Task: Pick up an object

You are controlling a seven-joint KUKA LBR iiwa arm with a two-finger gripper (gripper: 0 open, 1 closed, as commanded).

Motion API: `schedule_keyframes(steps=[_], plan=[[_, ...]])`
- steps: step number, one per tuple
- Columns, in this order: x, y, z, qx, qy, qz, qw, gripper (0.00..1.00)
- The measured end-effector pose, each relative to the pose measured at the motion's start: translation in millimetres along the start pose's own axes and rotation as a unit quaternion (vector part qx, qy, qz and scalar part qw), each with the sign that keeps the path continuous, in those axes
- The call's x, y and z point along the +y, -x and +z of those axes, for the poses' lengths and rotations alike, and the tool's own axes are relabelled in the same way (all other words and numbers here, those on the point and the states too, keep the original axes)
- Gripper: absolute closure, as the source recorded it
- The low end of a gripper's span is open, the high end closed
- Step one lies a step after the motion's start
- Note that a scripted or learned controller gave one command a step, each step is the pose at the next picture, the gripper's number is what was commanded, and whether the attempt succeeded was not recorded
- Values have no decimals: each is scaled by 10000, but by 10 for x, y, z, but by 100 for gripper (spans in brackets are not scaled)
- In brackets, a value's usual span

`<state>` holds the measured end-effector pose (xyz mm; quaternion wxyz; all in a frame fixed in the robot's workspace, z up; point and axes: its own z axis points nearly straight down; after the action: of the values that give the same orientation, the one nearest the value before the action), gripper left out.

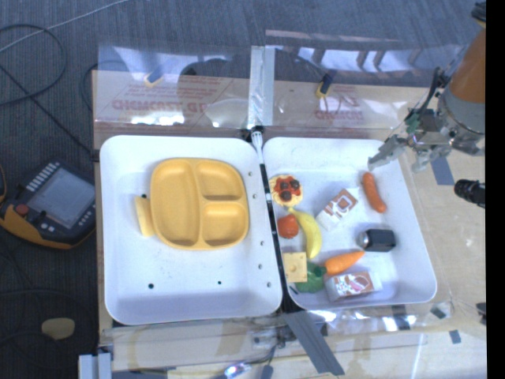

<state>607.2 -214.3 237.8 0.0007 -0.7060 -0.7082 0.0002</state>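
Note:
The right bin [410, 235] holds several toy foods: an orange sausage [373, 192], a white and brown carton [338, 208], a black block [377, 239], a carrot [343, 261], a banana [309, 234], a red tomato [288, 226], a round pizza piece [285, 188], a cheese cube [295, 267] and a red-labelled packet [351, 285]. My gripper [410, 161] hangs over the bin's far right corner, above and right of the sausage. Its fingers are spread open with nothing between them.
The left bin [126, 275] carries a yellow divided plate [199, 202] with a yellow strip [144, 215] leaning at its left side. A handheld controller [49, 204] lies on the floor to the left. Taped plastic sheeting [237, 93] runs behind both bins.

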Motion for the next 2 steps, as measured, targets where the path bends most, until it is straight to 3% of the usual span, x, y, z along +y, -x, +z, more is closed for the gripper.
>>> schedule_keyframes(steps=[1, 2], plan=[[52, 15, 1274, 15, 41, -80, 10000, 0], [53, 6, 1191, 8, 35, -92, 10000, 100]])
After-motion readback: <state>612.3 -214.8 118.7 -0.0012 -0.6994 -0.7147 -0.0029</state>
